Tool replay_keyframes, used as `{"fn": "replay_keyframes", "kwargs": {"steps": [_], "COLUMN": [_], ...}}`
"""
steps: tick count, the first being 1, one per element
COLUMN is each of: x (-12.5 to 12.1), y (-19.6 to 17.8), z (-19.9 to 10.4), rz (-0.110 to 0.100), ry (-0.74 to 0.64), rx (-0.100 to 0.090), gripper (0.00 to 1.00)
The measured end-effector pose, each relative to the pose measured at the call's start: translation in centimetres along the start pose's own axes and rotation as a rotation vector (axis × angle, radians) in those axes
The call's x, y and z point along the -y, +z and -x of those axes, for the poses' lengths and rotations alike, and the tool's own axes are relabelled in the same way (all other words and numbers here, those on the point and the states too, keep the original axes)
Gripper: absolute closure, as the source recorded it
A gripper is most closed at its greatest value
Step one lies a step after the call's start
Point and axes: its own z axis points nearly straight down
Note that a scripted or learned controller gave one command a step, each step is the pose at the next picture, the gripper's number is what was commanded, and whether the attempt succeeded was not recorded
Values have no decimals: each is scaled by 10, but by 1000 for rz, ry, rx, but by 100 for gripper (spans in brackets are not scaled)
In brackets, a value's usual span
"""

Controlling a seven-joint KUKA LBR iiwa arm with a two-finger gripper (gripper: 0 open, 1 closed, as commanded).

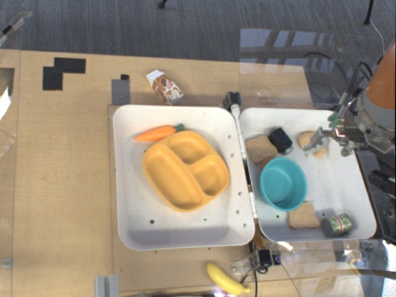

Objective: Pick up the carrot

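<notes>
The carrot [156,133], orange with a green stem end, lies in the left bin [133,228] near its far edge, against the upper rim of a yellow divided plate [184,169]. My gripper [331,143] hangs over the far right part of the right bin [359,193], well to the right of the carrot. Its fingers [318,137] stand apart with nothing between them. A small tan piece [305,140] lies just left of the fingers.
The right bin holds a teal bowl [283,183], two brown chunks [260,148] [302,216], a black block [280,139] and a small can [336,224]. On the bench lie a snack packet [164,86] and a banana [225,279].
</notes>
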Motion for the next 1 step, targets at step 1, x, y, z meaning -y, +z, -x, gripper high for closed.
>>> {"fn": "replay_keyframes", "kwargs": {"steps": [1], "x": [34], "y": [-81], "z": [0], "rz": [13], "ry": [-407], "rx": [8], "gripper": [0]}}
